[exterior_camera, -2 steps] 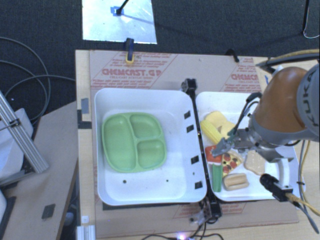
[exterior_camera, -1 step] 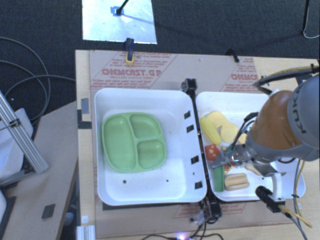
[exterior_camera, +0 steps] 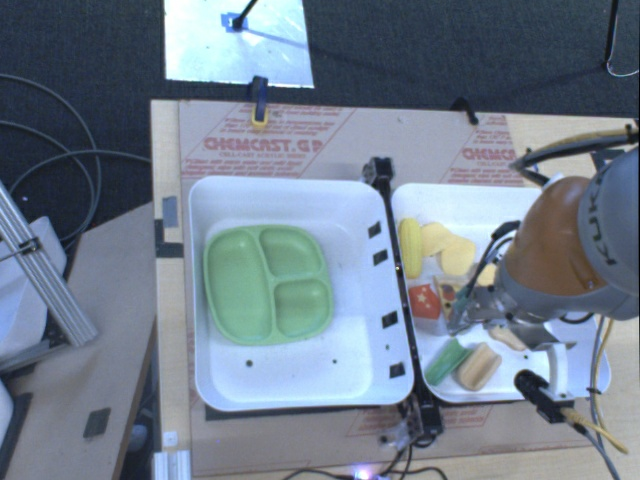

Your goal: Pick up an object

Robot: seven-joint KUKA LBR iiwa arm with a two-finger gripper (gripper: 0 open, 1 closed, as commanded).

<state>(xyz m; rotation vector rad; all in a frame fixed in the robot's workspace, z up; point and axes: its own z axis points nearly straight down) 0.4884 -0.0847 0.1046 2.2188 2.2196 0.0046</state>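
The right bin [exterior_camera: 470, 200] holds several toy foods. A yellow corn-like piece [exterior_camera: 410, 244] lies at its left, with pale yellow pieces [exterior_camera: 448, 249] beside it. Below them sits a red block [exterior_camera: 425, 301]. A green stick [exterior_camera: 446, 361] and a tan roll [exterior_camera: 479, 366] lie near the front wall. My gripper [exterior_camera: 463, 314] hangs low in this bin, just right of the red block and above the green stick. The wrist and its orange band [exterior_camera: 552, 250] cover the bin's right half.
The left bin [exterior_camera: 290, 196] carries a green divided plate [exterior_camera: 268, 282]. A black hinged divider [exterior_camera: 392, 268] runs between the two bins. Cables trail off the arm at the front right corner [exterior_camera: 585, 423].
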